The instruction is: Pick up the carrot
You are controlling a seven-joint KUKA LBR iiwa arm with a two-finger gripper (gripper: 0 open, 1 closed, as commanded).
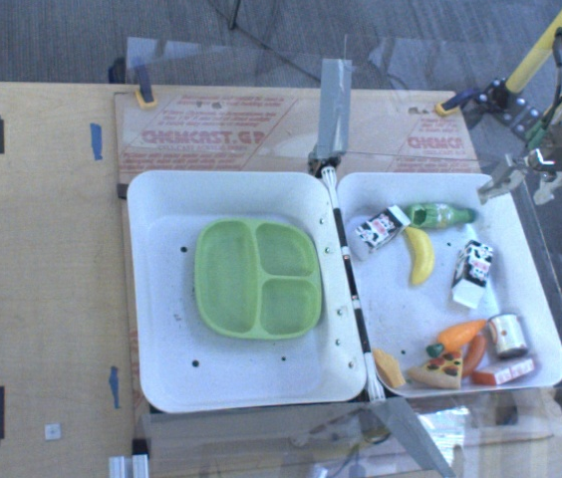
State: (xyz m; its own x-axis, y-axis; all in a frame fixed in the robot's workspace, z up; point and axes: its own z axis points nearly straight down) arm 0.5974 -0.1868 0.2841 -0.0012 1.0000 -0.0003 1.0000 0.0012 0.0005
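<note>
- Nearest the camera, at the front of the right bin, lies a pizza slice. A small yellow-orange piece sits just beside it, in the front corner by the wall between the bins.
- The gripper is up at the far right, just past the back right corner of the right bin. It is small and blurry there, so I cannot tell if the hand is wide or narrow. Nothing can be seen in it.
- Closest to the hand is a green bottle. It lies on its side near the back of the right bin.
- Next to the bottle's left end is a black and white milk carton, tipped over.
- A yellow banana lies just below those two.
- A second milk carton lies to the right of the banana, near the right wall.
- The carrot is at the front of the right bin, far from the hand. It is orange and it lies flat, with what may be a green tip pointing left.
- A shiny can is just to the right of the carrot.
- A long red thing lies right against the carrot's front side.
- A red and white packet lies in front of the can.
- The left bin holds a green plate with three parts, in the middle.
</note>
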